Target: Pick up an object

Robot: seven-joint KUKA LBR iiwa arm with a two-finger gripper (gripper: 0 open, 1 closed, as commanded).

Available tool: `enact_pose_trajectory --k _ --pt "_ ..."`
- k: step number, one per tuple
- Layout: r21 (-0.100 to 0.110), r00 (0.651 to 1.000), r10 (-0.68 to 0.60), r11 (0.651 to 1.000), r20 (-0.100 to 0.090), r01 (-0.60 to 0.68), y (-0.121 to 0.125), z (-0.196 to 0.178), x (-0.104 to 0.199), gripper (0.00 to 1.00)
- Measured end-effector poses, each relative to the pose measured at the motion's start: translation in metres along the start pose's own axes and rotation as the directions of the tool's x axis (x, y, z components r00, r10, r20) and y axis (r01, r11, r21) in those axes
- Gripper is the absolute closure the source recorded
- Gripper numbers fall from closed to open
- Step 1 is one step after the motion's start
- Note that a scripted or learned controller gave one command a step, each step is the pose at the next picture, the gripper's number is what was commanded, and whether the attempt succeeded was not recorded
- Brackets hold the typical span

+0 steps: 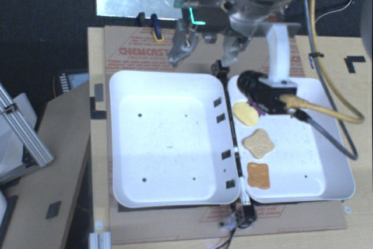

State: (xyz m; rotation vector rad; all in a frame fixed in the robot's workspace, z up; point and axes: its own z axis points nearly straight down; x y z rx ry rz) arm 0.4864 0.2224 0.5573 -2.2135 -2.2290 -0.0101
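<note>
My gripper (205,53) hangs high above the back edge of the bins, near the divider between them. Its two fingers stand apart, open, with nothing between them. In the right bin (315,178), along its left side, lie three small things in a row: a yellow round piece (245,114) at the back, a tan toast-like piece (258,143) in the middle, and an orange square piece (259,175) at the front. All three lie well below and to the front right of the gripper.
The left bin (166,137) sits beside the right one, joined by a clipped divider (230,131). Both rest on a cardboard sheet (134,49). A blue and yellow clamp (156,29) stands at the back. A metal frame (20,131) lies at the far left.
</note>
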Motion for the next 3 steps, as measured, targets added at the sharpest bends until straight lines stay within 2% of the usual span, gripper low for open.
enact_pose_trajectory --k 3 --pt "0.0 1.0 0.0 1.0 0.0 0.0 0.0 0.0 0.0 0.0"
